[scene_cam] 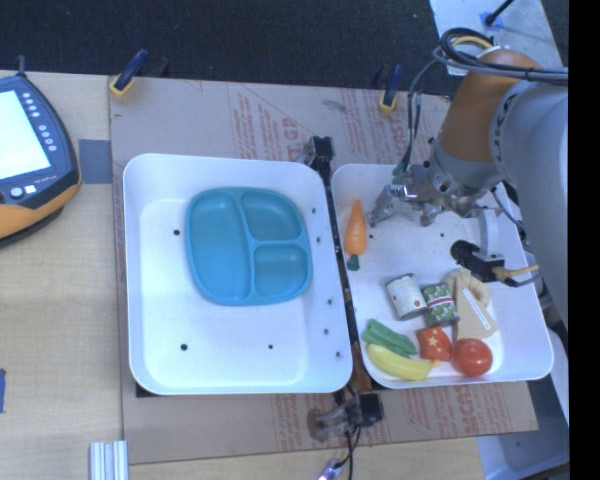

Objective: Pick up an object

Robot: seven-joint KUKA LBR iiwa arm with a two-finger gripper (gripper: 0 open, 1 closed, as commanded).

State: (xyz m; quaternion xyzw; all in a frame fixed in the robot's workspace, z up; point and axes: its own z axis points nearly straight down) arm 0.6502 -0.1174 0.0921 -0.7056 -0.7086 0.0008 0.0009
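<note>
This is a robotics lab set up for grasping trials, not a home or kitchen. A wooden tabletop point(50, 318) carries a cardboard sheet point(240, 118) held down by clamps point(128, 73), with two shallow white bins point(150, 268) fixed side by side. A grey industrial arm with an orange band point(475, 118) and bundled cables reaches in from the right. A teach pendant point(20, 163) with a screen lies at the left. Toy plastic food point(420, 343) and a blue divided plate point(248, 245) serve as test objects.
</note>
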